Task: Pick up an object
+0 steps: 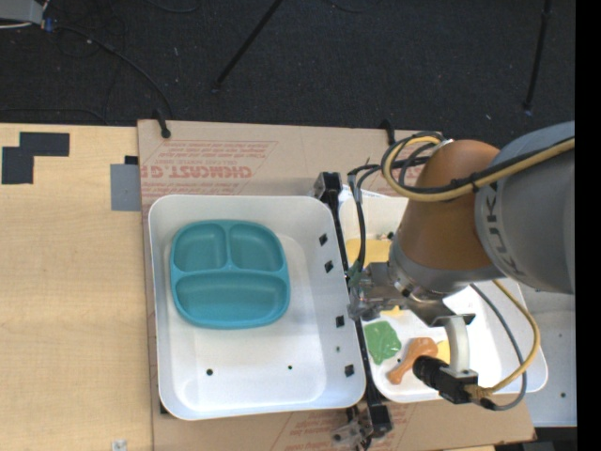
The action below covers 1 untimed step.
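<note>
Lying diagonal, orange obj (411, 357) long axis lower-left to upper-right, end effector (376, 299) state unclear

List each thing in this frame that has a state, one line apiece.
Teal divided plate: flat and upright in the left bin, its compartments bare.
Green object: lying in the right bin, not held.
Orange object: lying beside the green one, not held.
Yellow object: partly hidden under the arm.
Hand: low over the right bin.
</note>
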{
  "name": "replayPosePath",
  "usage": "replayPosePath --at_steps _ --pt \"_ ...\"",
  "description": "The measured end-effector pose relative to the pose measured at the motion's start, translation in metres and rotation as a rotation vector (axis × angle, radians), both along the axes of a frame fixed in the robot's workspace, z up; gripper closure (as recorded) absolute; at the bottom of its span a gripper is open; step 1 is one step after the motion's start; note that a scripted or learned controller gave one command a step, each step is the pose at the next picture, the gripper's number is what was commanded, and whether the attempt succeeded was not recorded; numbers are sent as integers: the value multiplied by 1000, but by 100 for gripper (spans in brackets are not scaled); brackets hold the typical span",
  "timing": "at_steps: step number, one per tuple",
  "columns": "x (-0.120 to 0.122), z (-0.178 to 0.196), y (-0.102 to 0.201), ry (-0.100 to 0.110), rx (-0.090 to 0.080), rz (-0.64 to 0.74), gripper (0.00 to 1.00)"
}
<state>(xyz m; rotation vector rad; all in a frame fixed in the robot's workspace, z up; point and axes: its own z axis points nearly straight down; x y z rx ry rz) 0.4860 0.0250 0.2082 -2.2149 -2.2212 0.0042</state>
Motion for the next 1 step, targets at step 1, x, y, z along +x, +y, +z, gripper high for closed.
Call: replayPosePath --at_steps 1 --pt "-3 -6 52 0 0 1 100"
